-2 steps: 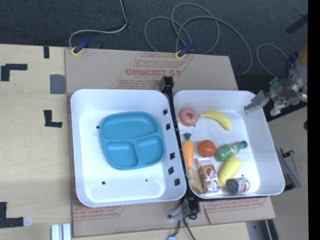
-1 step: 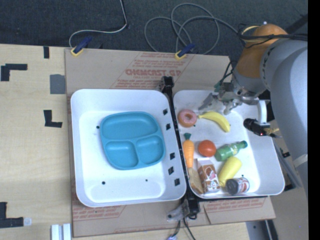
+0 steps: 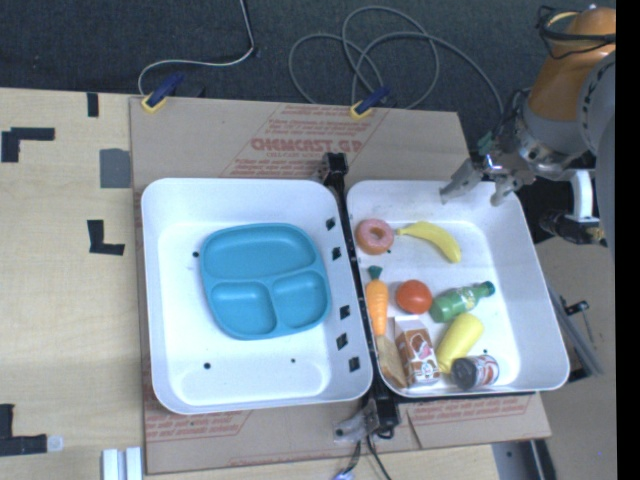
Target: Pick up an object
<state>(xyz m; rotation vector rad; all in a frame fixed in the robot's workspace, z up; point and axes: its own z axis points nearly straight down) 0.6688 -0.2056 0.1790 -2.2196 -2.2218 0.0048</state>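
Camera view shows the banana (image 3: 432,239) lying in the far part of the right bin (image 3: 535,288), its long axis running from left to right and slightly toward the near side. It sits just left of and nearer than the end effector (image 3: 479,181), which hangs over the bin's far rim with its two fingers spread wide and nothing between them. Judged from this, the banana is the closest candidate. Left of it lies a pink donut (image 3: 375,235). On the cardboard under the bins, red print reads "CHEMCAST GP" (image 3: 305,145).
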